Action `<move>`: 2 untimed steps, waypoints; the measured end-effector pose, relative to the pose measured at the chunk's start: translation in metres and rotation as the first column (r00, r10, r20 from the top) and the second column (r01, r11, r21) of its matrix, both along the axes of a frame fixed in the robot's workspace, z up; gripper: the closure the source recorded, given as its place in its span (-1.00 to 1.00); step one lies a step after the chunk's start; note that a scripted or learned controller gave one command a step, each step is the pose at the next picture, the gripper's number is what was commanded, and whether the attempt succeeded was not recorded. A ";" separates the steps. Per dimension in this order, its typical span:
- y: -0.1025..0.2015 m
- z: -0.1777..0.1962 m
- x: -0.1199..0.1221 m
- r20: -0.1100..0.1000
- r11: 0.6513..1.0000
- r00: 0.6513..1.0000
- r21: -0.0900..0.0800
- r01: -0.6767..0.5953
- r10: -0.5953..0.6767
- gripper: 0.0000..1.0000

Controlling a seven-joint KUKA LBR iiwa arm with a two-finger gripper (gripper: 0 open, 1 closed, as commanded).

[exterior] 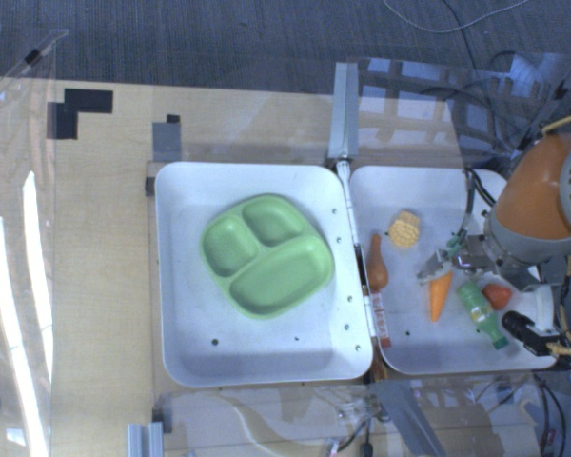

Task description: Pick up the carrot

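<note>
Lying near-upright in the right bin (414, 350), the carrot (439, 296) points its tip downward; claw (444, 263) at its top end, grip impossible to tell.

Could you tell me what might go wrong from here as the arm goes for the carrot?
The carrot lies tight among other things, so the pincer just above its top end could close on or knock the green bottle beside it. The carrot tapers to a narrow tip, so a grip near that end might slip. A sideways nudge could also roll it toward the corn.
</note>
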State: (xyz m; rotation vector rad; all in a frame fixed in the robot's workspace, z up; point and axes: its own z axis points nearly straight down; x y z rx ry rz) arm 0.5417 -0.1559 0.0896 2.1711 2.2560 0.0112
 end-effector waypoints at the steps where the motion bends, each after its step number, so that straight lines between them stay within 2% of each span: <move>1: 0.002 0.012 0.003 0.008 1.000 1.000 0.002 -0.003 0.003 1.00; 2: 0.094 0.095 -0.016 -0.008 0.984 0.984 0.003 0.177 -0.177 1.00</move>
